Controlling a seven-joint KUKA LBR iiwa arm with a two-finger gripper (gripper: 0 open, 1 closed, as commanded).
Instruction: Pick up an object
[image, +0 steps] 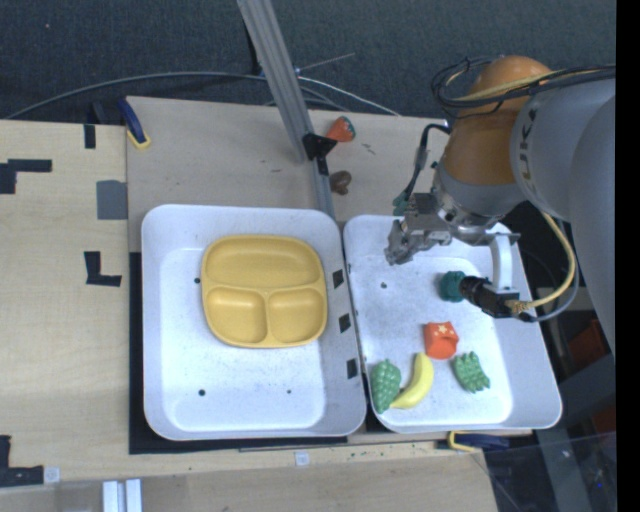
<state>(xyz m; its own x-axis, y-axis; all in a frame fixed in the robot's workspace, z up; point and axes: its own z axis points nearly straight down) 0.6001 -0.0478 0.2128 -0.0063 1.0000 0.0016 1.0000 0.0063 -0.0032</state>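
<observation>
My gripper (398, 252) hangs over the far left part of the right bin (400, 300), fingers pointing down, with nothing visible between them. Toward the bin's near side lie a red toy pepper (440, 339), a yellow banana (416, 383), a green leafy piece (385, 379) at the banana's left end, and another green bumpy piece (469, 371) to the right. All of these lie well nearer the front edge than the gripper.
A yellow sectioned tray (264, 289) lies in the left bin (170, 330). A grey pole (285, 75) rises at the back between the bins. A teal fitting (453, 286) and yellow cable hang off the arm above the right bin.
</observation>
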